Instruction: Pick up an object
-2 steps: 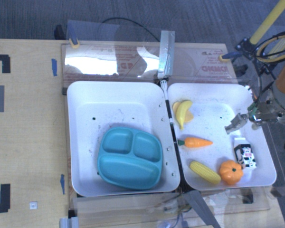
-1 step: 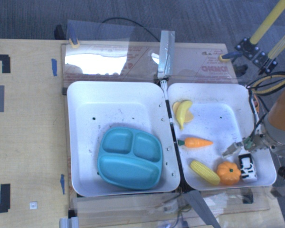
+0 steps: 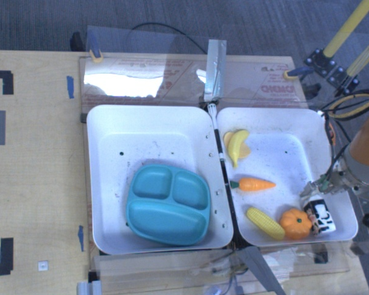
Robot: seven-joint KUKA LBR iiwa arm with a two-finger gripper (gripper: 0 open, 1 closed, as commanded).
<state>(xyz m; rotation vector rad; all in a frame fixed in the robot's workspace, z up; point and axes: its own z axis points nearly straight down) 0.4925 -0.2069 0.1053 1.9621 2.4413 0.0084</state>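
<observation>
You are seeing left bin (image 3: 104, 165) holding teal divided tray (image 3: 168, 204). Right bin (image 3: 295, 143) carrying banana (image 3: 237, 145), carrot (image 3: 256, 185), corn cob (image 3: 264, 222), small pumpkin (image 3: 295, 224), black-and-white item (image 3: 320, 216). Gripper (image 3: 320, 186) hanging at right wall, just above black-and-white item; jaw state you cannot tell, view too blurred.

Grey-blue carpet (image 3: 172, 5) runs along the top, light wooden bench (image 3: 31, 165) spreads below it, black corner marks (image 3: 3, 82) and blue tape bits (image 3: 70, 86) on the wood. A clear plastic sheet (image 3: 141, 72) at the back catches bright glare.
</observation>
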